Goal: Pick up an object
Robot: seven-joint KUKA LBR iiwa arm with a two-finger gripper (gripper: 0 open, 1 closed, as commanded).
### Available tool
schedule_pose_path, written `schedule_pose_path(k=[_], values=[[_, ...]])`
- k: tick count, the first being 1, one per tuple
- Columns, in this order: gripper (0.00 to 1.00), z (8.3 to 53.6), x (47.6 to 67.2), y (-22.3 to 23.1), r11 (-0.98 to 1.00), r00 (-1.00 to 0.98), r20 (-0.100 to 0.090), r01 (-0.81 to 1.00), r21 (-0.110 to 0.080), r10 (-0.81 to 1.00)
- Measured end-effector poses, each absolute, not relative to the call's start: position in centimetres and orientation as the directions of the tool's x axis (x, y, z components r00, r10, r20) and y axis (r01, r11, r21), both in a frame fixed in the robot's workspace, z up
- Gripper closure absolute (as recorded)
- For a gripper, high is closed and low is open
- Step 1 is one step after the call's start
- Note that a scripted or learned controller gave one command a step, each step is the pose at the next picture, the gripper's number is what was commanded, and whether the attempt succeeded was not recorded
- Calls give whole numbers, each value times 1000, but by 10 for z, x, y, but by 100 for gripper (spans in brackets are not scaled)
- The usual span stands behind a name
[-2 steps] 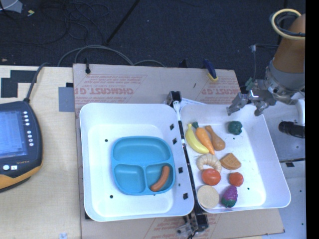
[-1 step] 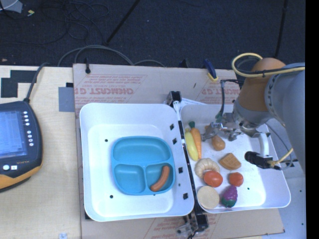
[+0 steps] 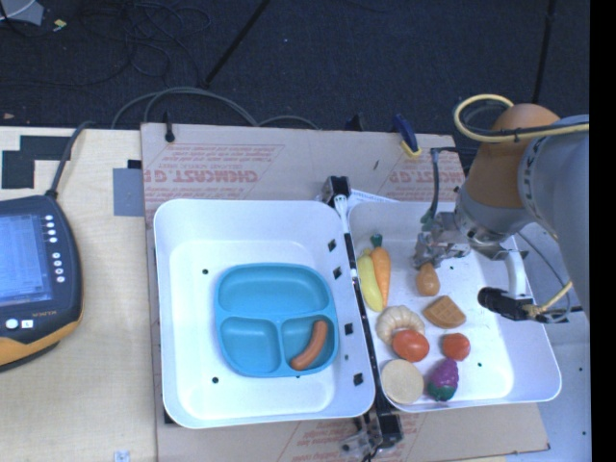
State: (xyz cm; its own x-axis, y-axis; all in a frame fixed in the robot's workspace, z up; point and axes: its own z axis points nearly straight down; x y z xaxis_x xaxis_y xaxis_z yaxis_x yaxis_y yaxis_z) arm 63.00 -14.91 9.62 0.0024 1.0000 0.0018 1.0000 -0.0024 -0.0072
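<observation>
While the end effector (image 3: 433, 254) hangs just above a small brown potato-like piece (image 3: 427, 280) right of centre, its grip state cannot be told; nothing looks lifted, so the pick remains undone.

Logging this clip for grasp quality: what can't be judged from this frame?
- Pincer: small and dark in the camera view, above the small brown food piece; contact between them cannot be told.
- Arm: cut off by the right edge.
- Purple toy vegetable: too small to identify.
- Handheld controller: cut off by the left edge, screen unreadable.
- Right bin: far side partly hidden by the arm.
</observation>
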Motion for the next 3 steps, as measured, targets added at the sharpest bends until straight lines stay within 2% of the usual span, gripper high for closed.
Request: schedule_pose_path(k=[3], values=[[100,120,628,-153,-8,9,6,1000,-20,1000]])
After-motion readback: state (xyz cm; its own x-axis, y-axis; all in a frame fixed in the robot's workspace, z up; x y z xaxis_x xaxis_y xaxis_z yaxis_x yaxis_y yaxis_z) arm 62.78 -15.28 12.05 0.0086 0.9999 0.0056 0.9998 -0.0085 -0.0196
